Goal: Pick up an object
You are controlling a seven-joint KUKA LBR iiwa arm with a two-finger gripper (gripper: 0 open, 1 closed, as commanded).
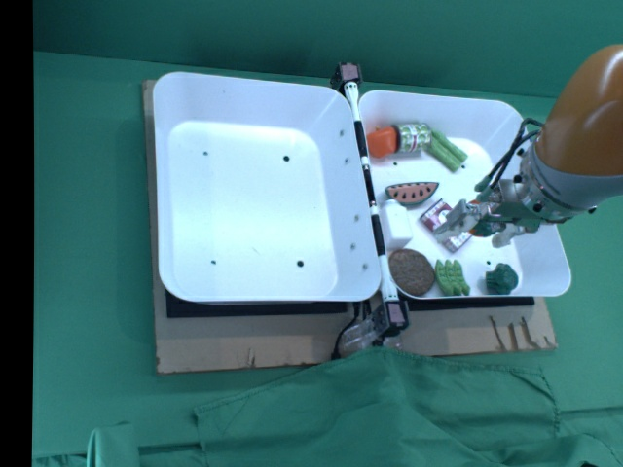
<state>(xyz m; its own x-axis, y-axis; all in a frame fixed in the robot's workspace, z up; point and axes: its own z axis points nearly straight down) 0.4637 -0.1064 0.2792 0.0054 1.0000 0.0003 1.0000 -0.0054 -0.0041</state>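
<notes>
The left bin [258, 197] is the biggest thing here, well off to the left of the fingers. The right bin [545, 280] sits against it, and the arm [584, 134] — grey with its orange band — comes in over the right rim.

The gripper [465, 220] is low in the right bin, fingers pointing left, with their tips right at a small red and white packet [437, 214]. Whether the fingers are open or closed on it I cannot tell; they blur together with the packet's edge.

Just left of the fingertips lies a watermelon slice [411, 194]. Above and to the left is an orange-capped bottle [399, 139] on its side, with a green strip [447, 149] touching its right end. Below and left of the fingers sits a brown oval cookie [412, 271], a green ridged piece [451, 276] beside it — and a small dark green broccoli [502, 278] below the gripper, near the bin's front wall.
</notes>
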